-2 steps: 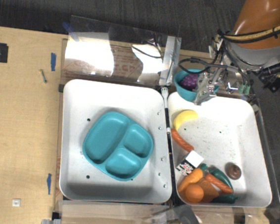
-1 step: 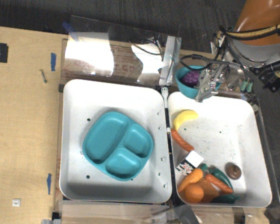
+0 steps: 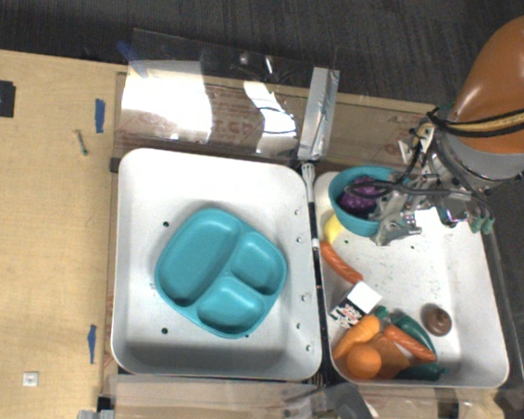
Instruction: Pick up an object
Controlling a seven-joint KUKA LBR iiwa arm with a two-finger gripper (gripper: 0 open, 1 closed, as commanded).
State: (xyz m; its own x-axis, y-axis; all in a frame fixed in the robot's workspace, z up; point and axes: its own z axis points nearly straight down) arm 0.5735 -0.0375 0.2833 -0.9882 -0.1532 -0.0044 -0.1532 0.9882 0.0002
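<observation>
Here, the objects for picking are lying in the right white bin (image 3: 476, 301). A teal bowl (image 3: 360, 205) is sitting in its far left corner, holding a purple piece that looks like a bunch of grapes (image 3: 361, 197). Just beside the bowl, toward the near side, a yellow item (image 3: 331, 230) is peeking out, and an orange carrot-like piece (image 3: 342, 263) is lying below it along the left wall. Nearer the front, a small black-and-white card (image 3: 352, 307) is resting beside a cluster made up of an orange ball (image 3: 364, 362), another carrot (image 3: 406, 343) and something green (image 3: 414, 328) beneath them. A small brown round item (image 3: 436, 318) is sitting apart, to the right of that cluster.

The jaws (image 3: 398, 226) are hanging just beside the bowl's right rim, over the bin floor; whether they are open or closed cannot be told, and nothing is visibly held. The arm's orange band (image 3: 517, 82) is filling the upper right.

The left white bin (image 3: 153, 183) is carrying a teal divided plate (image 3: 222, 271), lying flat near its middle. Both bins are resting on the wooden counter (image 3: 27, 226).
</observation>
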